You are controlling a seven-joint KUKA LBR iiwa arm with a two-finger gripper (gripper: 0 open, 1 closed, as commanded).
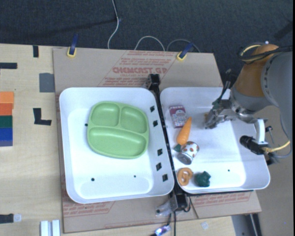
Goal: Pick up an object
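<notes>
So: two white bins side by side on a cardboard sheet (132, 65) with red print, partly readable as "CHEMCAST"; the rest is too small to read. Left bin (69, 146) holds a green divided plate (118, 130), three compartments, lying flat near the bin's middle. Right bin (236, 176) holds a small red-and-white carton (177, 115) at its far-left corner, label illegible, a carrot (185, 130) just beside it and angled toward the near side, a tipped can (188, 151) touching the carrot's tip, then a donut (185, 176) and a dark green piece (202, 179) next to each other by the near wall. Gripper (214, 118) hangs over the right bin's far half, right of the carrot and apart from it; nothing visible between the fingers; can't tell if they're spread or pressed together
</notes>
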